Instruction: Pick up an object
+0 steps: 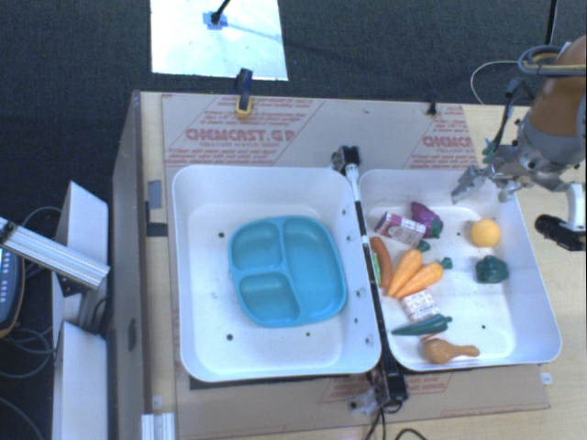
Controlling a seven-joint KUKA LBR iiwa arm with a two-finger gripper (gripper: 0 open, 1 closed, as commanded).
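Hovering over the back right corner of the right bin (541, 333), the hand (484, 180) hangs with its two fingers spread apart and nothing between them. Nearest to it lies the yellow ball (485, 233), just below and apart from the fingertips, with a dark green toy (492, 269) in front of that. Further left in the same bin lie a purple toy (426, 218), a small packet (400, 226), two orange carrots (411, 274), a green pepper (424, 325) and a tan gourd (444, 349) near the front wall. The left bin (197, 209) holds a blue divided tray (285, 269). Both bins sit on a desk (275, 131) covered by a printed sheet, with dark carpet (73, 44) beyond it.
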